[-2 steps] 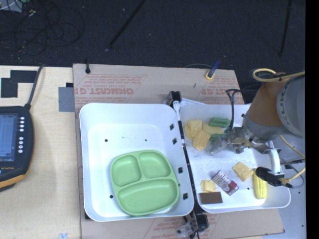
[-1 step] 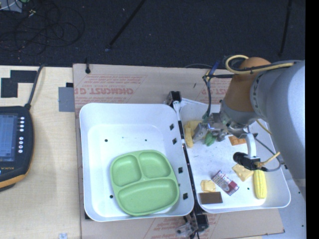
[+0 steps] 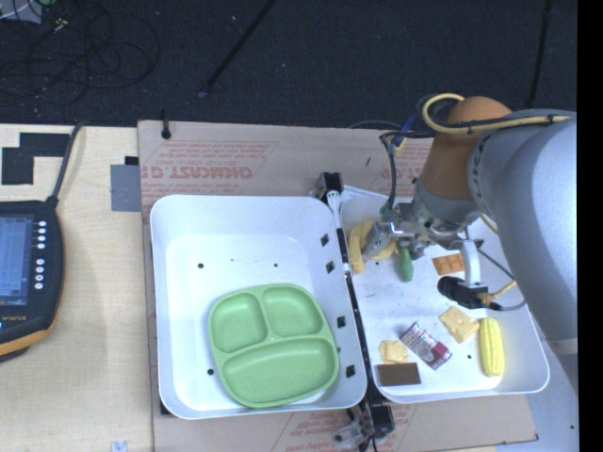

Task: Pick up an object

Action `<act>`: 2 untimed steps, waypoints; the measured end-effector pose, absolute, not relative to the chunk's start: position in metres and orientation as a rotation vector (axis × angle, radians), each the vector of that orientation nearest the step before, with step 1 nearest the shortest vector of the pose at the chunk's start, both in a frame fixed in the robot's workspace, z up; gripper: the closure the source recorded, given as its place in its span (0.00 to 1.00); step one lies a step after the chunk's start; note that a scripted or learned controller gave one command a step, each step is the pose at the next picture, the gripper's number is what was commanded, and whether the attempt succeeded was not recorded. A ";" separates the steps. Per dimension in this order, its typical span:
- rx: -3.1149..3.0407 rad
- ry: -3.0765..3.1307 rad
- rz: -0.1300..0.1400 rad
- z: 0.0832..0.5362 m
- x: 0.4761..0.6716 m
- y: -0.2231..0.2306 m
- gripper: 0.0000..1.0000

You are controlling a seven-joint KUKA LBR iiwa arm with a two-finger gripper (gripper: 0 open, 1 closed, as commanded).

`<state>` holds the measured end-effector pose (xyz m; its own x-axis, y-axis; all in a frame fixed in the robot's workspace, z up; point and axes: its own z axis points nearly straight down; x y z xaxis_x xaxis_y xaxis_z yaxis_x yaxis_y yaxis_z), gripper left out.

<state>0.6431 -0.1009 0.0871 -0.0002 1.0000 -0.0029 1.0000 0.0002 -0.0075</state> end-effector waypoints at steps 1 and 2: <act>-2.225 -2.214 0.004 0.087 0.593 -0.160 0.00; -2.227 -2.216 0.007 0.087 0.624 -0.101 0.00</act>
